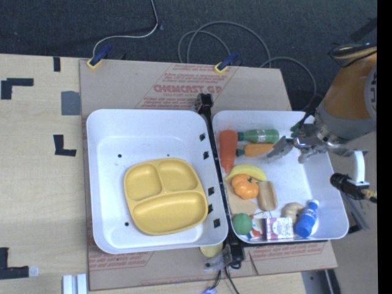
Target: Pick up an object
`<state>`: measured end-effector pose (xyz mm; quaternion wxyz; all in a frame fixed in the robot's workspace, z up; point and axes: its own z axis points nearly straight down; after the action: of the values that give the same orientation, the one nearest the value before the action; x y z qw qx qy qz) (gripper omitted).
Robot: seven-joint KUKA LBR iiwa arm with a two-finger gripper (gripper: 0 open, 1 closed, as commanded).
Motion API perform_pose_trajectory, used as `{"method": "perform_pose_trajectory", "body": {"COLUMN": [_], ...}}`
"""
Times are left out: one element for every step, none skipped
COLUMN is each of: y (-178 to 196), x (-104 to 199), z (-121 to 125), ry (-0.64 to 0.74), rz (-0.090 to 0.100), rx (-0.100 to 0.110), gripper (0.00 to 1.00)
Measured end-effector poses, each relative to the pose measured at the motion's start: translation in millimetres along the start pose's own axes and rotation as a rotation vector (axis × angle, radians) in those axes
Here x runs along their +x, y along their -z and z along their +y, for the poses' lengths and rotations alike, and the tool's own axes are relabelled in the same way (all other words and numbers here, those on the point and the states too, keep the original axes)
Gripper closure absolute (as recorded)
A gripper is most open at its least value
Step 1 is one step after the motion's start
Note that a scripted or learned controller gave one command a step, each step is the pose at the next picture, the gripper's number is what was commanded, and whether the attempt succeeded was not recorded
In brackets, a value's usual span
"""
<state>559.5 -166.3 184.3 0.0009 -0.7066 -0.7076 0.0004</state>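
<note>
Gripper (293, 150) fingers are spread apart with nothing between them; it hangs over the upper right part of the right bin (324, 192); one finger (277, 149) points left toward the food, the other finger (306, 154) sits just to its right; the arm (349, 97), grey with an orange band, comes in from the right side.

Lots of toy food lies in the right bin; a long orange carrot (227, 149) lies along the left wall; a green bottle (260, 135) lies on its side next to the carrot, near the top; a small orange piece (258, 149) lies just under the bottle, and the left finger is close to its right end; a yellow banana (248, 172) sits below that; an orange fruit (244, 187) touches the banana; a tan bread roll (267, 195) is just beside the orange fruit; a green ball (242, 223) sits at the bottom left; a small red and white carton (277, 228) lies next to it; a blue bottle (306, 218) lies at the bottom right; a small tan thing (291, 209) is just beside the blue bottle.

The left bin (104, 133) holds a yellow plate (165, 195) with three parts.
</note>
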Motion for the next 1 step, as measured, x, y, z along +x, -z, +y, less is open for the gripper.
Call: {"method": "perform_pose_trajectory", "body": {"y": [-103.0], "x": [34.3], "z": [45.5], "ry": [0.002], "rz": [-0.005], "rx": [-0.006], "gripper": [0.00]}}
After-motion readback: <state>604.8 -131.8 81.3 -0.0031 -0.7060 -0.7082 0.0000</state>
